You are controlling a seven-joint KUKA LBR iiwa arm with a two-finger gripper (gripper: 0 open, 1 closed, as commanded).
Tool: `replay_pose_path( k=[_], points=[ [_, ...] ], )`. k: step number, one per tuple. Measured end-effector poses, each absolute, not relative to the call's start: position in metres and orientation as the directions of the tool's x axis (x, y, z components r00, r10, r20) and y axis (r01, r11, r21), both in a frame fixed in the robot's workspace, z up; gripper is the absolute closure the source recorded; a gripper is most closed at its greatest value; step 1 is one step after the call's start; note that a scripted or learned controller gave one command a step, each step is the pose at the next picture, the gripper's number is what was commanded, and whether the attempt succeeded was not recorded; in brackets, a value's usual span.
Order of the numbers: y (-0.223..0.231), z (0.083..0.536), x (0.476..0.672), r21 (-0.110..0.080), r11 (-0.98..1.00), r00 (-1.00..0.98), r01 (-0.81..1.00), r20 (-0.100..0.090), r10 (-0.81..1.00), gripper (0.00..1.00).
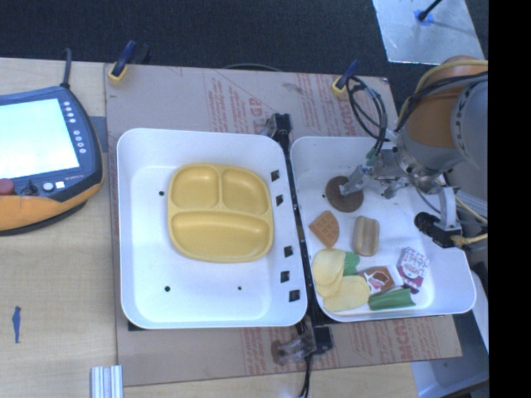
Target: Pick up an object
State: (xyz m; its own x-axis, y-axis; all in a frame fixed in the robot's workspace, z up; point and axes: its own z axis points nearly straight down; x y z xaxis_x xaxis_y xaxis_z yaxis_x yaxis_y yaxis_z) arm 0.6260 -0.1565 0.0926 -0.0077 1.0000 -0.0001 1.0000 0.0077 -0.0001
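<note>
two shallow white bins sit side by side on the tabletop [66, 305]. the left bin [141, 222] holds a yellow divided tray [221, 212]. the right bin [448, 293] holds a scatter of small play-food pieces: a brown round disc [343, 192], a waffle-like square [324, 228], a tan bread-like piece [366, 235], pale yellow slices [336, 279], a green piece [390, 298] and a red-and-white packet [412, 268].

your arm reaches in from the right, and the end effector [375, 178] sits low at the far end of the right bin, just beside the brown disc (you cannot tell from here whether it is spread or closed, or whether it touches the disc).

the disc looks light, stiff and flat, probably best pinched across its edges; it may slide on the smooth bin floor.

faint red printing runs across the cardboard [207, 98] under the bins, too pale to read. the packet's markings are too small to read.
</note>
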Motion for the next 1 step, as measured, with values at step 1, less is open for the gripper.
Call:
replay_pose_path(
  k=[1],
  points=[
    [-0.1144,0.0961,0.5781,0.006,0.007,-0.007,1.0,-0.002,1.0,0.0]
  ],
)
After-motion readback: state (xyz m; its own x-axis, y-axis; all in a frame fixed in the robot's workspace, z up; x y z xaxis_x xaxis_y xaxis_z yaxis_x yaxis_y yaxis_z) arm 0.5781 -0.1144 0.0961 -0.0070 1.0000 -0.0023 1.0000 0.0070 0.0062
